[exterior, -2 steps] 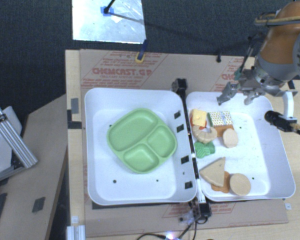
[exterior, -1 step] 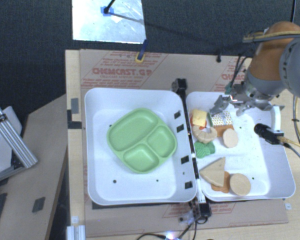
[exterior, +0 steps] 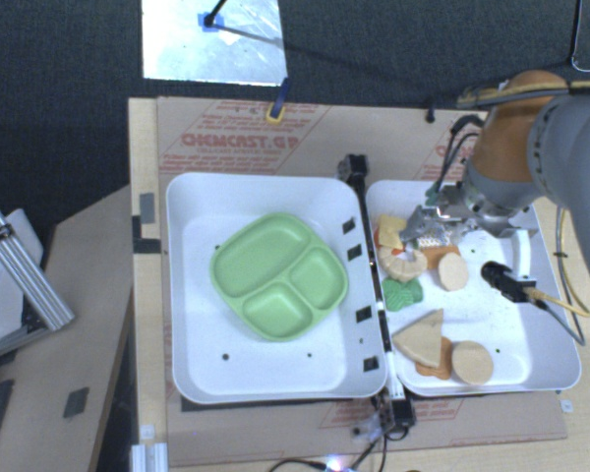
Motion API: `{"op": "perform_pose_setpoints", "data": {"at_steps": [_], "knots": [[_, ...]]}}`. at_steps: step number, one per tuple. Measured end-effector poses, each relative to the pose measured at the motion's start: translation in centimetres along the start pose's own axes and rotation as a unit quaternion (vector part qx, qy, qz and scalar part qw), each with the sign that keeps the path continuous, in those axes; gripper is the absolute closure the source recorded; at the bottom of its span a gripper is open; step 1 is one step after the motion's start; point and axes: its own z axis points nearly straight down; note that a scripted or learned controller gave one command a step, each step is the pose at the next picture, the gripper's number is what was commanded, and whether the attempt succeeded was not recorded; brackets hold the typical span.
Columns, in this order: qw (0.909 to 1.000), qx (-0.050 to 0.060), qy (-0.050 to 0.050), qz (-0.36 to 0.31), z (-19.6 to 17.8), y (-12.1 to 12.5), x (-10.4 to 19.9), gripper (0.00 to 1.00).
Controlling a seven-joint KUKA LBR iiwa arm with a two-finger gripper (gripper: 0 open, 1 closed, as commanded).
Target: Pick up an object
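While food fills the right bin (exterior: pixel 560 362), the left bin (exterior: pixel 192 362) holds 1 green tray (exterior: pixel 278 276).

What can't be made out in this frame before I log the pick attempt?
- Gripper: in the camera view, too small and blurred against the food pieces to tell whether it holds anything.
- Orange and white pieces under the gripper: partly covered by it, identity unclear.
- Arm: cut off by the right edge.
- Piece beneath the tan wedge: mostly hidden by the wedge.
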Motion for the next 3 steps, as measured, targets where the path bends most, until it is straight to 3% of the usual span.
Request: {"op": "perform_pose_setpoints", "data": {"at_steps": [1, 2, 3], "knots": [[1.0000, -0.005, -0.002, 0.000, 2.5, 0.4, -0.2, 0.00], [0.9999, -0.012, -0.002, 0.000, 1.0, 0.8, -0.1, 1.00], [1.0000, -0.005, -0.001, -0.003, -5.4, 1.4, 0.3, 1.00]]}}
